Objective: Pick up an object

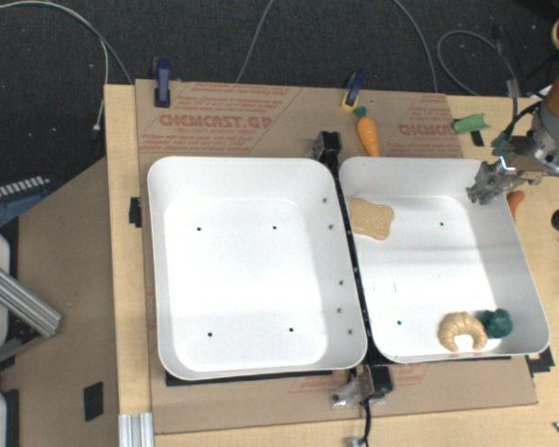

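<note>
Gripper (487,182), its grasp state impossible to judge, hangs over the right bin (503,250) rim; best target the croissant (462,331) well below it, descending centred.

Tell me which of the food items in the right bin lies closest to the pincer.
The flat tan bread slice, against the right bin's left wall, sits nearest the pincer at the far right corner. The croissant and green piece lie at the near edge.

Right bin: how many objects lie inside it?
3: a bread slice at its left wall, a croissant and a green piece touching it in the near right corner. None seem hidden.
</note>
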`<state>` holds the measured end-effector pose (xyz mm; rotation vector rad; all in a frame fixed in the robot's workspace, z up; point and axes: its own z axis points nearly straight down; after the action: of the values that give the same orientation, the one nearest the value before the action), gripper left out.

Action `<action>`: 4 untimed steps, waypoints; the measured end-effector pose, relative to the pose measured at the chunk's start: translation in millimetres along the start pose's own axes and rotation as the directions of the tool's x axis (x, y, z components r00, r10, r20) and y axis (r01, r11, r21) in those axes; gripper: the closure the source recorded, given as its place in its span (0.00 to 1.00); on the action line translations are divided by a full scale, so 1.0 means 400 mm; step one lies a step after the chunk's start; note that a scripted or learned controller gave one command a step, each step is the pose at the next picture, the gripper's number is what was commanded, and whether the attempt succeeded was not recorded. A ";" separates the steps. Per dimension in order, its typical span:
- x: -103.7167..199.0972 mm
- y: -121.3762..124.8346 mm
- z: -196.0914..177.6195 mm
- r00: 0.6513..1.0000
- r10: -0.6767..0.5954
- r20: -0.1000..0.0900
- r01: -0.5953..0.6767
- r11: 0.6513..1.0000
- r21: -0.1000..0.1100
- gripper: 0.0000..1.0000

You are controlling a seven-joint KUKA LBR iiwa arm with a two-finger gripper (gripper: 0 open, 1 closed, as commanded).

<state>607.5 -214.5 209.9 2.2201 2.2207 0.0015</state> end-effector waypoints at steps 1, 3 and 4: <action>0.130 0.028 -0.028 1.000 -0.004 -0.001 0.004 1.000 -0.001 1.00; 0.412 0.048 -0.036 1.000 -0.005 -0.002 0.005 1.000 0.000 1.00; 0.532 0.057 -0.014 1.000 -0.004 -0.001 0.004 1.000 0.002 1.00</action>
<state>630.2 -1.7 215.4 2.2173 2.2265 0.0013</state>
